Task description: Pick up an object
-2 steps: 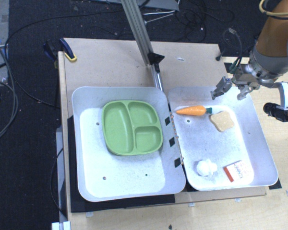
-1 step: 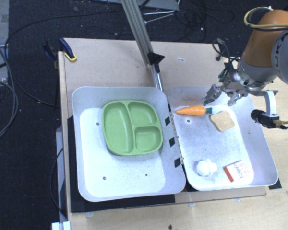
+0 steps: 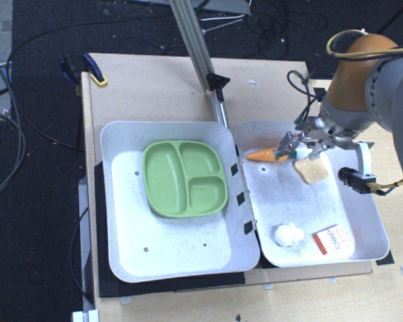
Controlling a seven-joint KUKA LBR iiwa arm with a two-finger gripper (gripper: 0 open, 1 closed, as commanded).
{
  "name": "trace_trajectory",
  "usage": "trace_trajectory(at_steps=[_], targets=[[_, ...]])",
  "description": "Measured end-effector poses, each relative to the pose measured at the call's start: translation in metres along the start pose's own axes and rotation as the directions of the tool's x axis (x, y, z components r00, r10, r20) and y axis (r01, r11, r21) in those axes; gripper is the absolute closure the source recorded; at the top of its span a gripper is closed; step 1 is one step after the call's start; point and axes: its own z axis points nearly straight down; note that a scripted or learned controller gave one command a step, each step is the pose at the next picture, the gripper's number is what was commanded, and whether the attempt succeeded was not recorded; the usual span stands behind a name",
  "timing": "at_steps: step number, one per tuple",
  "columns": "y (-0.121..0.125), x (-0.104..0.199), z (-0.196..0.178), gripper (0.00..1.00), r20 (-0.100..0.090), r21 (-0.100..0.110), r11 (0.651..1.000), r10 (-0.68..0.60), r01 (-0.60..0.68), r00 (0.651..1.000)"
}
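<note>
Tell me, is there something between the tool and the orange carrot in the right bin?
Nothing visible does. The tool sits right at the thick end of the orange carrot; the tan sponge lies beside it, not between.

Bench [image 3: 154, 86]: pale wood-look board, matt, smooth. Both bins, left bin [image 3: 121, 200] and right bin [image 3: 363, 227]: white moulded plastic, matt, faintly speckled. Green tray [image 3: 185, 178], well left of the fingers: smooth plastic, soft sheen. Orange carrot-shaped piece [image 3: 263, 156], just left of the fingers: smooth, looks plastic. Tan block [image 3: 311, 172], just below the fingers: dull, porous like sponge or foam. White lump [image 3: 288, 235], well below: soft, crumpled look. Red-and-white packet [image 3: 332, 239], well below: printed card or paper. Arm [image 3: 383, 92]: grey casing semi-matt, orange band glossy. Slanted pole [image 3: 195, 39], up and left: brushed metal.
</note>
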Motion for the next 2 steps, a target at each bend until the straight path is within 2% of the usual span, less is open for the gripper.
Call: trace_trajectory(at_steps=[1,2], targets=[[0.002,-0.001,0.047,0.0,0.005,-0.008,1.0,0.0,0.0,1.0],[0.005,-0.002,0.031,1.0,0.009,-0.02,1.0,0.0,0.0,1.0]])
